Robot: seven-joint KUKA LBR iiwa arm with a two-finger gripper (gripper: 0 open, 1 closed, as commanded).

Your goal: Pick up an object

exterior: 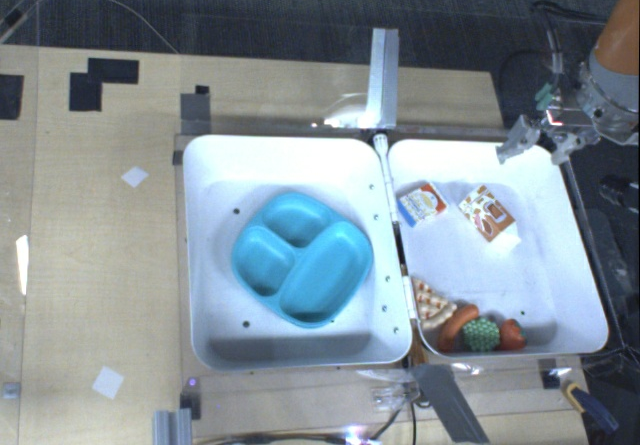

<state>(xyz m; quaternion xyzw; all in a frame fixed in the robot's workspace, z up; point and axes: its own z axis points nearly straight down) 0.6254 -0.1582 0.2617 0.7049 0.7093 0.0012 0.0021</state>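
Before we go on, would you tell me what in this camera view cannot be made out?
- Gripper, camera view: small and blurred at the right bin's far corner, so its finger state is unreadable.
- Arm: cut off by the right edge.
- Two small cartons: printing too small to read.
- Toy food pile: pieces overlap, and the bin's near rim hides their lower parts.

Two shallow white bins: left bin and right bin. One blue sectioned tray, with three compartments. Two small printed cartons. One cluster of toy foods comprising about four pieces, the exact count uncertain. One gripper.
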